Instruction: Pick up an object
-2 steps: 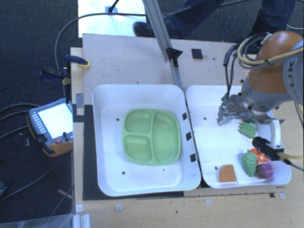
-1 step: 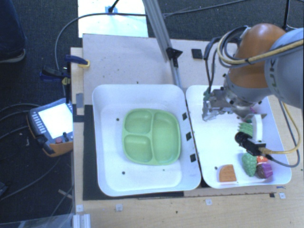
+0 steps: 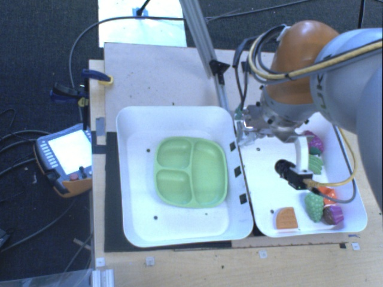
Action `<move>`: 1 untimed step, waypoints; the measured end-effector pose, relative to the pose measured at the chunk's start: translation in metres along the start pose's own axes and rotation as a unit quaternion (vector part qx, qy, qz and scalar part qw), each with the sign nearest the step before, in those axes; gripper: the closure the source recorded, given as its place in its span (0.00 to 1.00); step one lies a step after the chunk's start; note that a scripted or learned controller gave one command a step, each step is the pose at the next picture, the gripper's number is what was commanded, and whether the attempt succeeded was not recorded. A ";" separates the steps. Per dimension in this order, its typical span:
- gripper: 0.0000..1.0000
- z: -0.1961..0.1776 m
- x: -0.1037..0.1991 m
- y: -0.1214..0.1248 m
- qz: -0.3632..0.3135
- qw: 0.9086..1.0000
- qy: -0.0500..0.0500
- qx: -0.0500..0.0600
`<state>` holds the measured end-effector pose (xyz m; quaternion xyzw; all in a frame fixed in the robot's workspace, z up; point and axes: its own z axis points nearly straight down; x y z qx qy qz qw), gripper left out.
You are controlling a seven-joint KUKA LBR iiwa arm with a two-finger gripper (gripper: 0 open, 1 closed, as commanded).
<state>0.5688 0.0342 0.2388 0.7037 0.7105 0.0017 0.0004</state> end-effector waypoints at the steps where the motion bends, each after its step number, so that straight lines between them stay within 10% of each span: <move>1: 1.00 0.013 0.051 0.017 0.000 1.000 0.000 0.001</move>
